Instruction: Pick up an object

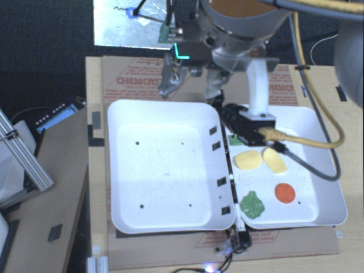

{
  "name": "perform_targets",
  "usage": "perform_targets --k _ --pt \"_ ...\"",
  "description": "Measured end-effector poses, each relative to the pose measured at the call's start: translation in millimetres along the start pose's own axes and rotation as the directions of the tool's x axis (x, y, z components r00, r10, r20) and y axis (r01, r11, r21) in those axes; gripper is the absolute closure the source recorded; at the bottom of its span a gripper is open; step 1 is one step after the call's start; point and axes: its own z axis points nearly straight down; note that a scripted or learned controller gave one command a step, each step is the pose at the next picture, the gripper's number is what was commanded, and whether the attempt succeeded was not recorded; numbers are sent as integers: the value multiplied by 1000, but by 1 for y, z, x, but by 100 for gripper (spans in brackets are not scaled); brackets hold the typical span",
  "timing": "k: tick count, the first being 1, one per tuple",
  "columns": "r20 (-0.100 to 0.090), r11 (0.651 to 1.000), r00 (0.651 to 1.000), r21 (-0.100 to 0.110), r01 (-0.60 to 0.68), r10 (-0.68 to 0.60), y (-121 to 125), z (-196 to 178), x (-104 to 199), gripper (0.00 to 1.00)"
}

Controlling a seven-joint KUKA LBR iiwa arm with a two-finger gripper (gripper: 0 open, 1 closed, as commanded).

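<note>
Yellow pieces (248, 160) lie to the lower right of the gripper (191, 87).
Fingers (169, 84) spread wide and empty above the left bin's (165, 169) upper rim; the pieces sit in the right bin (318, 209).

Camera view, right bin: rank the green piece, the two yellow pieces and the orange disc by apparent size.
1. green piece, narrowly largest
2. left yellow piece and right yellow piece: alike, not ranked
3. orange disc, smallest
</note>
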Motion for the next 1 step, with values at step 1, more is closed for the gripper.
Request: perform_targets --k 1 --pt "-2 1000 1000 -3 3 -3 0 -12 0 100"
